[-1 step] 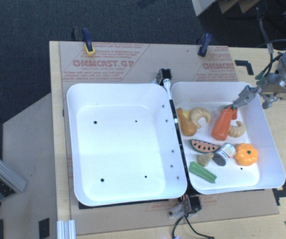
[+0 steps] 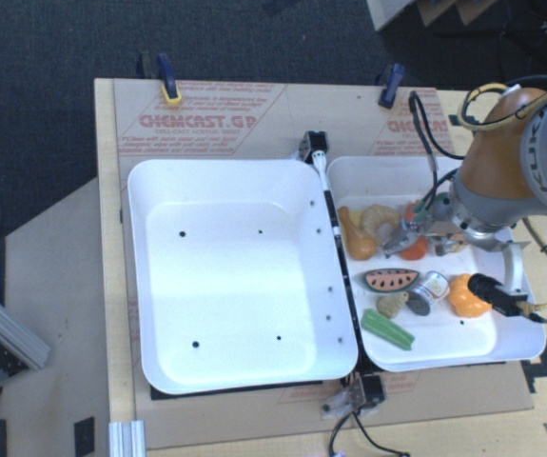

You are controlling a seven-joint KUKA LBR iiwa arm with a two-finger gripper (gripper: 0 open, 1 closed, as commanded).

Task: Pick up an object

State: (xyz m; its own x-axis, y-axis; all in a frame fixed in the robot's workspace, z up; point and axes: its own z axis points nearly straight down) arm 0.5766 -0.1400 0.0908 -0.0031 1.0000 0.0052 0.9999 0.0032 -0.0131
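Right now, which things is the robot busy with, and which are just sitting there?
Busy with: the gripper and the red toy beneath it.

Just sitting: watermelon slice, green piece, orange toy, left bin, clamps.

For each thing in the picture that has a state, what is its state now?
Left bin: bare white floor.
Right bin: holds toys.
Gripper: low, by the red toy.
Watermelon slice: lying flat.
Green piece: lying flat, at the near edge.
Orange toy: resting on the floor.

A robotics lab: clamped board (image 2: 254, 112) under two white bins (image 2: 159, 255), trailing cables (image 2: 425, 131), aluminium framing (image 2: 7, 327).
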